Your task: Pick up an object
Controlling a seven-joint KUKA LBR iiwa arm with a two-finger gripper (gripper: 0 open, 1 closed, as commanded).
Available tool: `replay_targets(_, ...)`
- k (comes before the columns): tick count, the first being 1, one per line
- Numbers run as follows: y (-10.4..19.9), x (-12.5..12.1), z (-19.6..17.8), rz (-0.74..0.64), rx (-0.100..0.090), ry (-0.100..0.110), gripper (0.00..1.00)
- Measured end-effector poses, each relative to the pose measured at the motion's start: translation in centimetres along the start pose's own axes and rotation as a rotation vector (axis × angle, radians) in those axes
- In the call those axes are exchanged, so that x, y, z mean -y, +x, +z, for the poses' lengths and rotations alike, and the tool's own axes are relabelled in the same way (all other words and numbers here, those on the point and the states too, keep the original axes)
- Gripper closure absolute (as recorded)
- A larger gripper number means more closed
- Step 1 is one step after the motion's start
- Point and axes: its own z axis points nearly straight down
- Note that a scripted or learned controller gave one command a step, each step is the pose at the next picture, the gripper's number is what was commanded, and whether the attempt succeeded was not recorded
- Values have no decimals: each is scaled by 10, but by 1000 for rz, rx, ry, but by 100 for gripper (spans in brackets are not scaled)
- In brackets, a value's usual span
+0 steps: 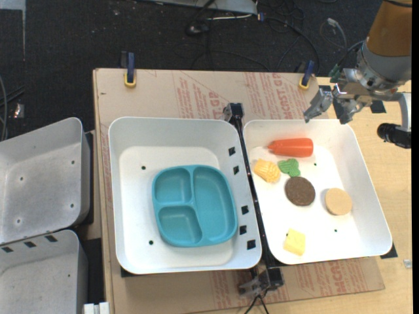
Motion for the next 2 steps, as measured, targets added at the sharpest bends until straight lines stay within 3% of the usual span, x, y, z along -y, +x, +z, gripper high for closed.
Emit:
replay_targets(1, 0, -2, -8, -2, 2, -12, 0)
replay_targets(2, -7, -9, 41, 0, 2, -11, 0)
